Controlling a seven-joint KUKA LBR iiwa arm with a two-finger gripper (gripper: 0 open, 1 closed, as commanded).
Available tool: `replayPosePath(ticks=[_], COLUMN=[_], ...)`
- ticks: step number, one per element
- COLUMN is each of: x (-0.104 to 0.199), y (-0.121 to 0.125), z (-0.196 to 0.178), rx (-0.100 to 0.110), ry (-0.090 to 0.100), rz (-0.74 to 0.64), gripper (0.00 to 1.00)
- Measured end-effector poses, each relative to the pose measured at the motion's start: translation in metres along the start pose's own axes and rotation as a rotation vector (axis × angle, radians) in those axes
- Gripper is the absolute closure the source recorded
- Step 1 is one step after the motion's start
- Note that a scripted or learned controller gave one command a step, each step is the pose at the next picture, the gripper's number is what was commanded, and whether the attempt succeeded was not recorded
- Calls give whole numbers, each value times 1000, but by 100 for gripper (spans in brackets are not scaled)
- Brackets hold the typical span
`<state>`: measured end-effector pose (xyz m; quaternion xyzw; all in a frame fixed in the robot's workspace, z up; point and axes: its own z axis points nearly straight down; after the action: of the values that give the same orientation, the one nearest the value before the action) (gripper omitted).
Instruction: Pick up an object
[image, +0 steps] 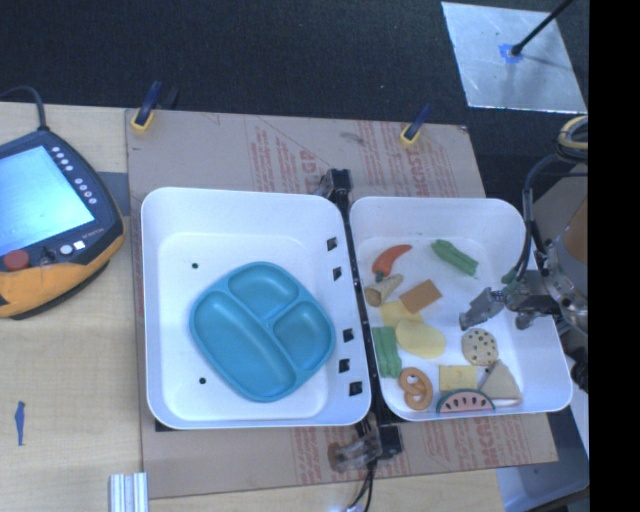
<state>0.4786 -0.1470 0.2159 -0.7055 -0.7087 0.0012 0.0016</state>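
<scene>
In the right bin (500, 222), metal jaws (487, 310) gape empty above a round speckled cookie (479, 346).

On the table (70, 400) two bins stand side by side. The left bin (160, 230) holds a divided plate (262, 330). In the right bin (500, 215) the toy foods lie together: a pretzel (415, 388) at 6 o'clock, a cookie (480, 346) at 3 o'clock, a pepper (391, 258) at 11 o'clock. My tool (487, 305) is just above the cookie, at the 3 o'clock side. A pendant (50, 225) lies at 9 o'clock of the left bin.
</scene>
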Motion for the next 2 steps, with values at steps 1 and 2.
replayPosePath(ticks=[1,2], x=[27,37], y=[81,89], z=[50,120], rx=[-5,6], ry=[-2,0], rz=[-7,-2], gripper=[0,0])
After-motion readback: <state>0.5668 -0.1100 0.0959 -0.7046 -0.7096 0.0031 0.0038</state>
